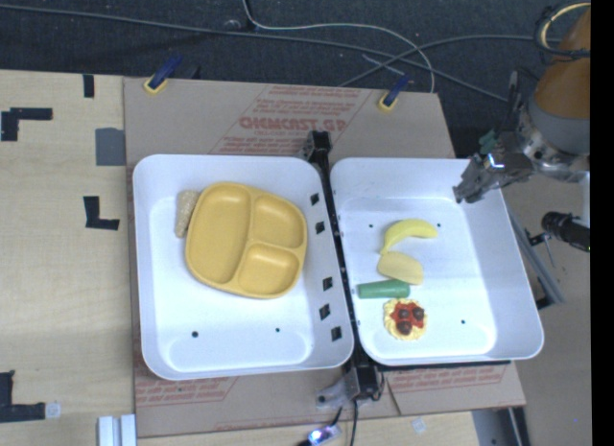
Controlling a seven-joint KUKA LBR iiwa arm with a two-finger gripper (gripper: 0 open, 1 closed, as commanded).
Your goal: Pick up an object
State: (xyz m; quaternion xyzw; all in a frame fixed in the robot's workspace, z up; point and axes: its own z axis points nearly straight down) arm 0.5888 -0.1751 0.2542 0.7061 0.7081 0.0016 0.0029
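Observation:
In the right bin point(480, 271) lie a yellow banana point(410, 232), a pale yellow wedge point(400, 267), a green stick-shaped piece point(382, 289) and a small round pizza-like piece with red dots point(405, 318). The left bin point(163, 243) holds a yellow divided plate point(246, 240) with a tan bread-like piece point(184, 212) at its left edge. My gripper point(472, 185) hangs over the right bin's upper right rim, right of and above the banana, with nothing visibly held.
Both bins rest on a cardboard sheet point(288, 118) held by blue and yellow clamps point(163, 74) at the back. Cables point(317, 27) run over the dark floor behind. A black divider point(326, 243) separates the bins.

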